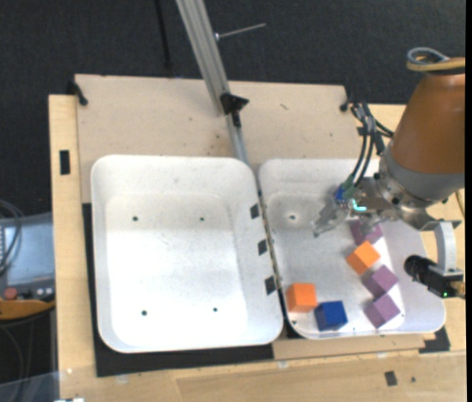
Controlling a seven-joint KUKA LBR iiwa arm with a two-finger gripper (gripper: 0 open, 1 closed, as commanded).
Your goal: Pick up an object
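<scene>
My gripper (339, 213) hangs over the middle of the right bin (290, 191), above bare white floor. Just right of it lies a purple block (368, 233) with an orange block (362, 258) touching it below. Further toward the front right are two more purple blocks (381, 279) (383, 310). An orange cube (302, 296) and a blue cube (330, 315) sit at the bin's front left. I see no object in the gripper.
The left bin (177, 249) lies beside the right one, a black-clipped divider (263, 241) between them. A slanted aluminium rail (207, 48) rises behind the bins. The grey and orange arm (428, 141) covers the right bin's far right corner.
</scene>
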